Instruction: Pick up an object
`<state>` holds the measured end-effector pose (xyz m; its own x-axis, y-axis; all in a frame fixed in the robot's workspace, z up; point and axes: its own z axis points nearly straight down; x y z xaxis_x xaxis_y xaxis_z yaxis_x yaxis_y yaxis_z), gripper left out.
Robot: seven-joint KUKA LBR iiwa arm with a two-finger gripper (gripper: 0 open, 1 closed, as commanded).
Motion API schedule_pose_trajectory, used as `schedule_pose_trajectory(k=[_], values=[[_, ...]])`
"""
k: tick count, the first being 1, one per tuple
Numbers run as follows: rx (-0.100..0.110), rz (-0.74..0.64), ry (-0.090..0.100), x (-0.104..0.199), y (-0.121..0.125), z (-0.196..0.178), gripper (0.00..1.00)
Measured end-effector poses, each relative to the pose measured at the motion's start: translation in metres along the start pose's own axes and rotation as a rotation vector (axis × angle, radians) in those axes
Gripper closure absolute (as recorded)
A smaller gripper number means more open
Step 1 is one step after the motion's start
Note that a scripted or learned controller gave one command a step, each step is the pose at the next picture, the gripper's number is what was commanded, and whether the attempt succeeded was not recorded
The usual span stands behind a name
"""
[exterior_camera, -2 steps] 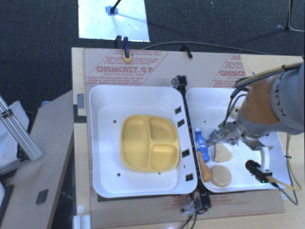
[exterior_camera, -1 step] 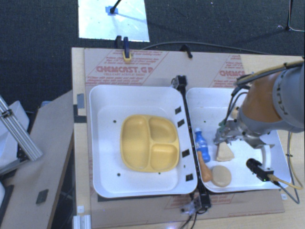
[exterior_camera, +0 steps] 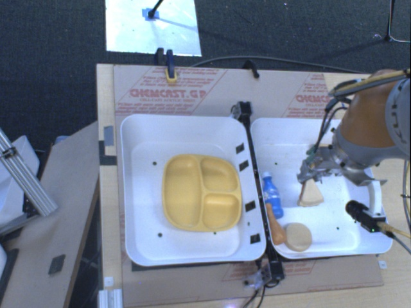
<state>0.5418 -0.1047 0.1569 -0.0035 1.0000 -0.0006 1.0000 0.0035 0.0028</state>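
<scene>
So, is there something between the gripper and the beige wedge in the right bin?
Nothing visible. The gripper hangs directly above the beige wedge, at its upper tip. The blue bottle and round disc lie aside.

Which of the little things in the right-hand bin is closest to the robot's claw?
The pale tan wedge: it lies right under the gripper. The blue bottle sits farther left by the divider, and the round tan disc nearer the front edge.

Tray [exterior_camera: 200, 192] in left bin [exterior_camera: 144, 146] (centred).
</scene>
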Motion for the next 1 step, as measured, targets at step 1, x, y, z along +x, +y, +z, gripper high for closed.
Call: schedule_pose_trajectory(k=[1], values=[[-0.002,-0.001,0.000,0.0035,0.0054,-0.0611,1.00]])
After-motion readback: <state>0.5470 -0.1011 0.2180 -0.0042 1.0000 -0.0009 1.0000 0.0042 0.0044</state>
